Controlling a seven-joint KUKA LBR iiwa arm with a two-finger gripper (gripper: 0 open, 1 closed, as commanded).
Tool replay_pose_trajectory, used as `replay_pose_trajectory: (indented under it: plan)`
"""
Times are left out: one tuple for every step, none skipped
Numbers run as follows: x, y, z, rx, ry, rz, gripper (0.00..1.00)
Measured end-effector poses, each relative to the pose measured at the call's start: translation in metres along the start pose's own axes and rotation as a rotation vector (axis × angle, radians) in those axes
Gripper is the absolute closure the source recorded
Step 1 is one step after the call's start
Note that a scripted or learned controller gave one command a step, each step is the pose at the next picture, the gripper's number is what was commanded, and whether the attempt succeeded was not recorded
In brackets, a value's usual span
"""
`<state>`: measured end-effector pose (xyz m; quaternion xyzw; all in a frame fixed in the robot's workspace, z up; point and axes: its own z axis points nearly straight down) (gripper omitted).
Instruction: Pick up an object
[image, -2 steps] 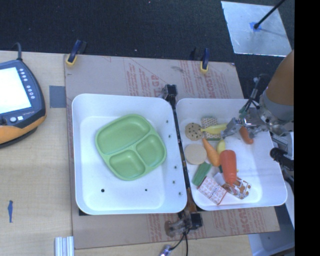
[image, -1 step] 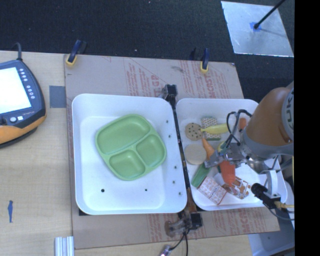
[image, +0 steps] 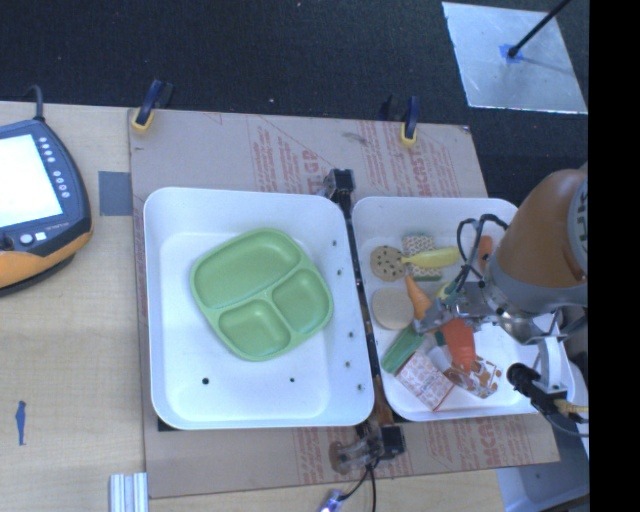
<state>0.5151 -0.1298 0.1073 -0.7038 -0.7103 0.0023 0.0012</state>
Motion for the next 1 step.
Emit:
replay_pose_trajectory:
  plan:
    - [0.0642, 0.0549, -0.0850, -0.002, 0.003, 0.005, 1.00]
